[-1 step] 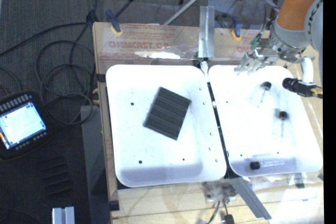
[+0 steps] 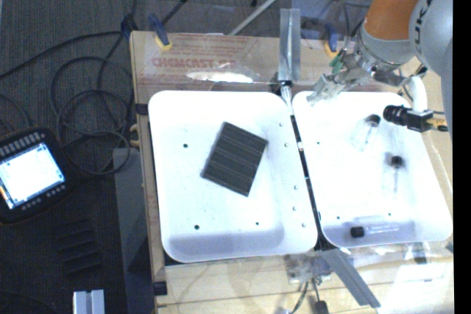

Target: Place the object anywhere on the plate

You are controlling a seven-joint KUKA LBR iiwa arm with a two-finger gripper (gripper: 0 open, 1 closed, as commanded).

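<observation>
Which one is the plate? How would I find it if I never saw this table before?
Look at the two white bins side by side and pick the left bin. Lying flat near its middle, turned at a slant, is the plate: a dark grey rectangle with ridges running along it. It is the only big dark thing in the bins; the right bin holds just small bits.
</observation>
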